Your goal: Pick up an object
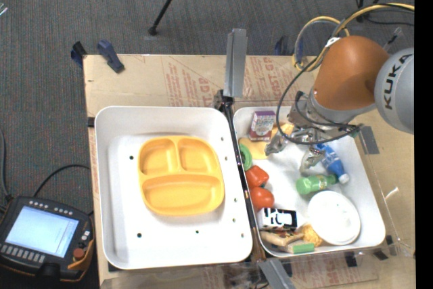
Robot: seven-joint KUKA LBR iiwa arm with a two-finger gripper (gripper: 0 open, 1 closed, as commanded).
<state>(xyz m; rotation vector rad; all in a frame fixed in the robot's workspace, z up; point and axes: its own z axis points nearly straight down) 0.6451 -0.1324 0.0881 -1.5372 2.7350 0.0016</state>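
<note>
A grey robot arm [379, 88] with an orange band reached from the right over the right-hand shallow white bin [374, 203] on a cardboard-topped table [169, 78].

The left white bin [108, 145] held a yellow plastic divided tray [180, 174]. The right bin held a round white lid [333, 216], a green squeeze bottle [312, 184], a blue bottle [333, 162], two red peppers [258, 187] and a small purple-and-white carton [262, 124]. The claw [295, 151] hung spread wide with nothing between its fingers, just above the bin floor, beside the blue bottle. This looked like the approach step; next it would need to lower over one item and close.
</note>
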